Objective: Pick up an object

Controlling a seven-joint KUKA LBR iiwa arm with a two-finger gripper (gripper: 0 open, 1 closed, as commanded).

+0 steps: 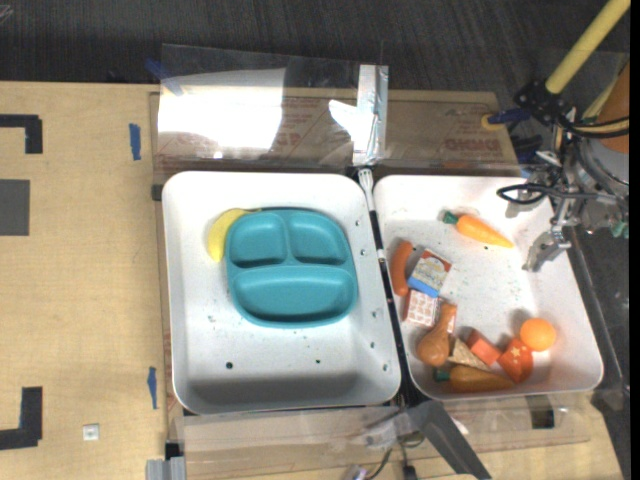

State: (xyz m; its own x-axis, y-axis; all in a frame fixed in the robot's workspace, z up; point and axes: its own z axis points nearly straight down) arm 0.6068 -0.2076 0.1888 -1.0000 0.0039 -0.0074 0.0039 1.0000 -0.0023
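Note:
The right white bin (560, 368) holds several toy foods. A carrot (478, 229) lies near its back. An orange ball (538, 333) sits at the front right beside a red piece (515, 359). A small printed box (427, 273) and a brown pear-like piece (434, 347) lie along the left side, with an orange-red sausage shape (401, 265) by the wall. My gripper (545, 250) hangs over the bin's right rear part, to the right of the carrot, with cables above it. Nothing is seen held in it.
The left white bin (200, 348) holds a teal divided plate (290, 266) with a yellow item (220, 230) partly under its left edge. A clear plastic sheet (270, 108) stands behind the bins. A yellow pole (595, 30) slants at the top right.

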